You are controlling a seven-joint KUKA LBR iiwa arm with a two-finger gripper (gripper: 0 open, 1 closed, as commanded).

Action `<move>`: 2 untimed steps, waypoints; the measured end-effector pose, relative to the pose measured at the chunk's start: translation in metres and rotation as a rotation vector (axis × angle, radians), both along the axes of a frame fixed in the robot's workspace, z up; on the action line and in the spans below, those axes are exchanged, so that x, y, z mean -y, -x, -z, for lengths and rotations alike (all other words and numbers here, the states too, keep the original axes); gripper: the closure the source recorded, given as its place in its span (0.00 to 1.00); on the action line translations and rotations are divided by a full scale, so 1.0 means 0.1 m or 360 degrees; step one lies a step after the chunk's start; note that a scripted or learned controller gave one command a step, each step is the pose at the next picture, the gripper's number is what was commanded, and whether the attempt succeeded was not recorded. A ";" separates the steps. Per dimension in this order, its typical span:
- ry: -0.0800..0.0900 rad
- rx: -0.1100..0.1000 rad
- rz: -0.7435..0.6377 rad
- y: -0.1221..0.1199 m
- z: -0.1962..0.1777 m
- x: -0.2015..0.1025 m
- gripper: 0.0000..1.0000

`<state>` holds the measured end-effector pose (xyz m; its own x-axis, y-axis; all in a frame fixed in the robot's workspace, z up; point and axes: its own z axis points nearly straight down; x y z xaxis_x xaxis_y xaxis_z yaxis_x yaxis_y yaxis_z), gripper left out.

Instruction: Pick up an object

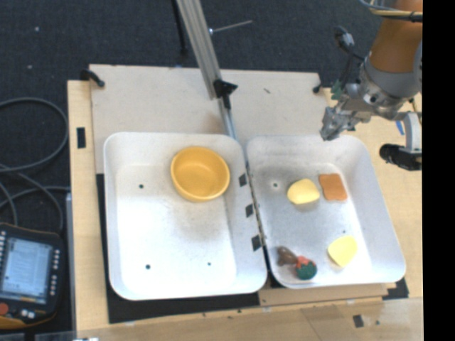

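The camera view shows the gripper [331, 131] up above the far edge of the right bin [377, 212]. I cannot tell how its jaws stand. In this bin lie a pale yellow lump [303, 192], an orange block [333, 187] just beside it, a yellow piece [343, 251] and a small brown and green toy [297, 262]. A yellow bowl [200, 173] sits in the left bin [142, 247].
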<state>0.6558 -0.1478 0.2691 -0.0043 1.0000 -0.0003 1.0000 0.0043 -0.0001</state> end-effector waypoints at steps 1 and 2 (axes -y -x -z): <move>0.0001 0.0000 0.0000 0.18 0.11 -0.39 1.00; -0.0001 -0.0001 0.0000 0.41 0.18 -0.77 1.00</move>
<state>0.6150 -0.0712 0.2513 -0.0045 1.0000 0.0001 1.0000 0.0045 -0.0007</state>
